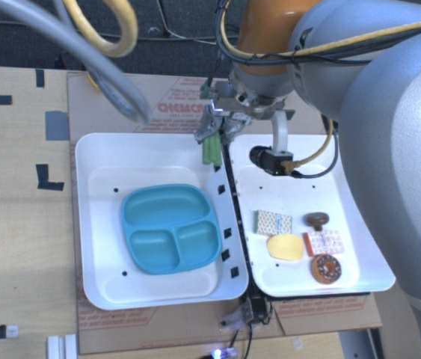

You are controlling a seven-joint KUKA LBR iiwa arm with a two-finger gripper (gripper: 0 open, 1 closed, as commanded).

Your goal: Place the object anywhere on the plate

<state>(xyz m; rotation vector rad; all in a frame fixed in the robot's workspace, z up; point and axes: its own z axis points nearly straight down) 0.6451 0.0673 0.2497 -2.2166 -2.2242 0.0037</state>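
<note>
Overhead, the gripper hangs above the bins' divider, pinching a green object.

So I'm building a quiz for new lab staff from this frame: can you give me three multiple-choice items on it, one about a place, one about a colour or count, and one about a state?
1. Where is the plate?
A. In the left bin
B. In the right bin
C. On the cardboard outside the bins

2. What colour is the plate?
A. Red
B. Blue
C. Yellow

3. What is the state of the green object?
A. Lying on the plate
B. Lying among the items in the right bin
C. Held upright between the fingers of the gripper, above the divide between the bins

Answers:
1. A, the plate sits inside the left bin.
2. B, its three compartments are all light blue.
3. C, it hangs from the gripper, off the plate and apart from the items in the right bin.
</note>
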